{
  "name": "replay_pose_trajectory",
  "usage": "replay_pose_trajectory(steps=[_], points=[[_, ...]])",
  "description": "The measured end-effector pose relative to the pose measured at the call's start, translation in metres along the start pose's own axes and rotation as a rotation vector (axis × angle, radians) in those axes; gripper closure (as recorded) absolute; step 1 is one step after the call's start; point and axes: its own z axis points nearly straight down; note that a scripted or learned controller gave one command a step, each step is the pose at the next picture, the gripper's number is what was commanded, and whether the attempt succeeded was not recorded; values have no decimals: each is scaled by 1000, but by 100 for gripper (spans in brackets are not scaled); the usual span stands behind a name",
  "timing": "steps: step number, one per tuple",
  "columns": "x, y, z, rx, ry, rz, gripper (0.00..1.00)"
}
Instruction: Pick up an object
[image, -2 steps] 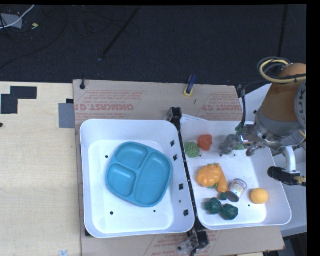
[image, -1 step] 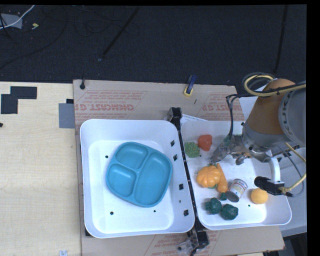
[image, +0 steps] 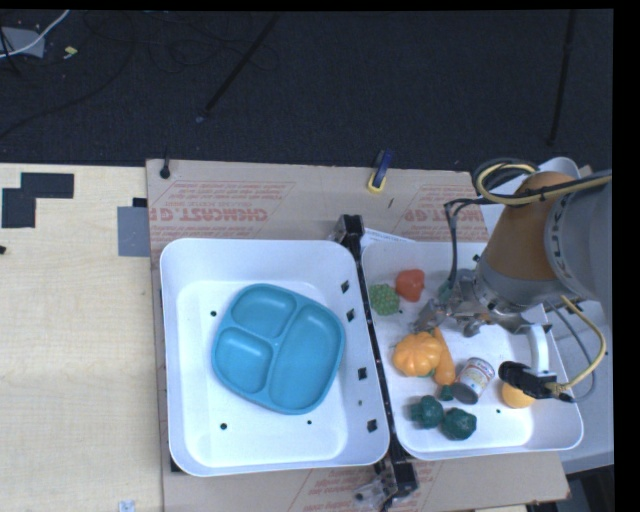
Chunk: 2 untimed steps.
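Observation:
My gripper (image: 443, 316) hangs low in the right bin (image: 560, 435), just above and to the right of an orange squash-like toy (image: 418, 354). A red piece (image: 409, 284) and a green bumpy piece (image: 383, 297) lie to its left near the divider. A small tin can (image: 474, 377) lies on its side below the gripper. Two teal pieces (image: 443, 417) sit by the bin's front wall. A yellow piece (image: 515, 398) rests at the right, partly hidden by robot hardware. I see nothing held in the gripper.
The left bin (image: 190, 300) holds a blue divided plate (image: 278, 346). Cardboard lies under both bins, with a blue and yellow clamp (image: 379, 172) at its back edge. The grey arm with its orange band (image: 520, 235) covers the right bin's back right corner.

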Motion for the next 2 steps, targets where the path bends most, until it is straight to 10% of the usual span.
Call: replay_pose_trajectory(steps=[1, 2], points=[[-1, 0, -12, -1, 1, 3, 100], [-5, 2, -54, -6, -1, 4, 100]])
